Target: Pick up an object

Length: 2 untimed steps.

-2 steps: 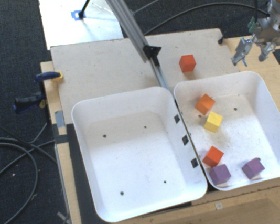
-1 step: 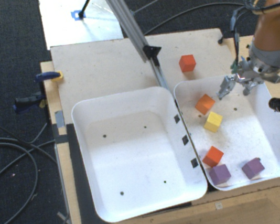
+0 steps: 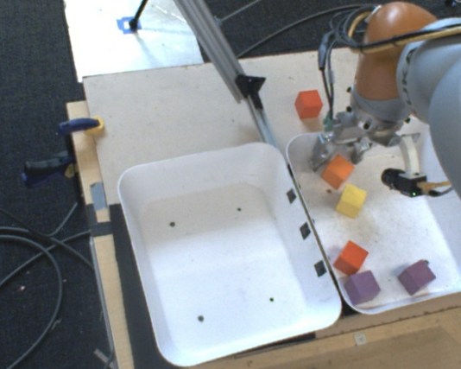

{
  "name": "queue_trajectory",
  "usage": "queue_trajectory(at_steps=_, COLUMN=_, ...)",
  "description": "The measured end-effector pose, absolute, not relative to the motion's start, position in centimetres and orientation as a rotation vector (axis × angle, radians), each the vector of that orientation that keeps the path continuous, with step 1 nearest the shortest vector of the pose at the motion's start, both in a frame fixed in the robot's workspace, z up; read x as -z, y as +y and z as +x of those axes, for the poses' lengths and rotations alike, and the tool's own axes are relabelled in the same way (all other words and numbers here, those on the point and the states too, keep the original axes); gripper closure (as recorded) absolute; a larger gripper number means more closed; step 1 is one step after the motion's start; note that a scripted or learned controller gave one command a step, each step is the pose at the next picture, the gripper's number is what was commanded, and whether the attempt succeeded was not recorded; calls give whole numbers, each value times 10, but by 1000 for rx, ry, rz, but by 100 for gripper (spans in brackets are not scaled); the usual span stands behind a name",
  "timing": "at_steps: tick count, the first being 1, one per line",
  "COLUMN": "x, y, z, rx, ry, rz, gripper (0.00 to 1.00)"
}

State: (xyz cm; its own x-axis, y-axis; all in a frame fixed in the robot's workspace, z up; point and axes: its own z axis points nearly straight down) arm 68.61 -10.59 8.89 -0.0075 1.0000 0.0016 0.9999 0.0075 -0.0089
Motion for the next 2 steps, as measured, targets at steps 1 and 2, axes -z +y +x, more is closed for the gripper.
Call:
queue_trajectory(at_steps=1, x=-91, y=-88, z=659, rx=0, ry=-2226, rz=-2216, gripper=0)
queue_trajectory(at_steps=2, x=-102, y=-89, z=661, rx=4, ry=-2229, rz=-2218, gripper=100)
